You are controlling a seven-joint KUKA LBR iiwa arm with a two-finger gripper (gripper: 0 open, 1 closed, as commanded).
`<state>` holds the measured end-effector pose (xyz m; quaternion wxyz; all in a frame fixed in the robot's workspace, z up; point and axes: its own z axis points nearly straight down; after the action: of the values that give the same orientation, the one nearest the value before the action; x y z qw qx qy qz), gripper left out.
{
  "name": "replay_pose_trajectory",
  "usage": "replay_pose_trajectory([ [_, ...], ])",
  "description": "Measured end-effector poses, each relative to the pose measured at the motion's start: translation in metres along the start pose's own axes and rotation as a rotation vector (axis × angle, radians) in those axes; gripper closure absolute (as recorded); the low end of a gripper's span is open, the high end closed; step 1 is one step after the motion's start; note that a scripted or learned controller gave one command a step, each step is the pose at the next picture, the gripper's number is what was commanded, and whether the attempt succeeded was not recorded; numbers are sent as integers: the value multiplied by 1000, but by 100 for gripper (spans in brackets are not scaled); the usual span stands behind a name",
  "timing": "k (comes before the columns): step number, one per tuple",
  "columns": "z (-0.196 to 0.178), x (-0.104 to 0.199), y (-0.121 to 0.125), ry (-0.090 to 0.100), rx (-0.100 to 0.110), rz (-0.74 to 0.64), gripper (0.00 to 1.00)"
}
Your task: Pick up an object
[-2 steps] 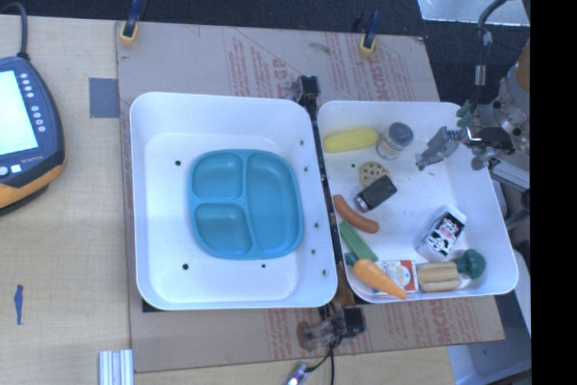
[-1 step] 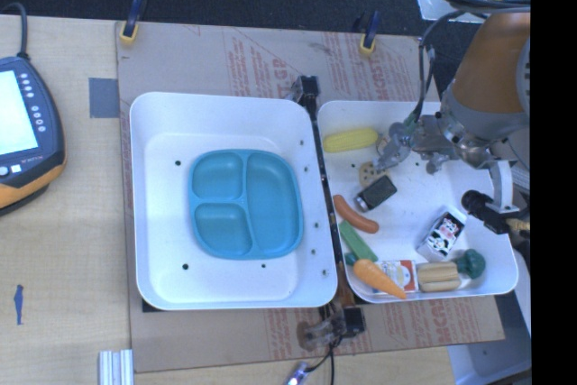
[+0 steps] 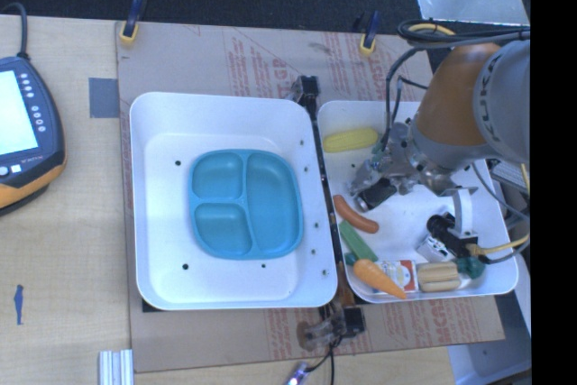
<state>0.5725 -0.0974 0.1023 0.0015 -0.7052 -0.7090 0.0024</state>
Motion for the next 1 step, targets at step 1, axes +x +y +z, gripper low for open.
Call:
replay_pose_trajectory([
  [1, 10, -18, 45, 1, -2, 1, 0],
])
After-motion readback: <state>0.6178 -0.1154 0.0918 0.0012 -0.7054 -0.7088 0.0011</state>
